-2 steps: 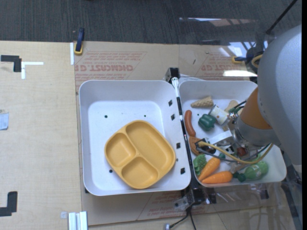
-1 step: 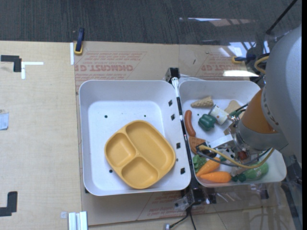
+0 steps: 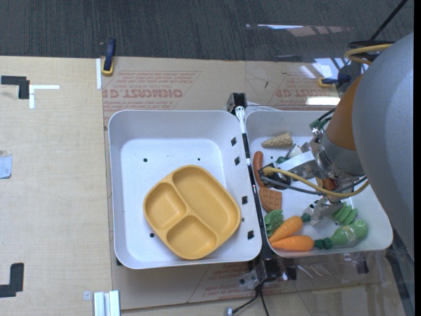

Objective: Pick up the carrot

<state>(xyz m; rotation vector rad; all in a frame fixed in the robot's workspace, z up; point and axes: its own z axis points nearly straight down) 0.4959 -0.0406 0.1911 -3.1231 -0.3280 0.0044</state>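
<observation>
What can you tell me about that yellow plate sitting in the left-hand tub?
The yellow plate is a rounded, squarish tray that looks like plastic, moulded into three compartments: one large along its upper right side and two smaller ones toward the lower left. It lies flat and right way up, turned at an angle to the walls, on the floor of the left white bin, toward the near side. All three compartments hold nothing, and nothing but the bin touches it.
</observation>
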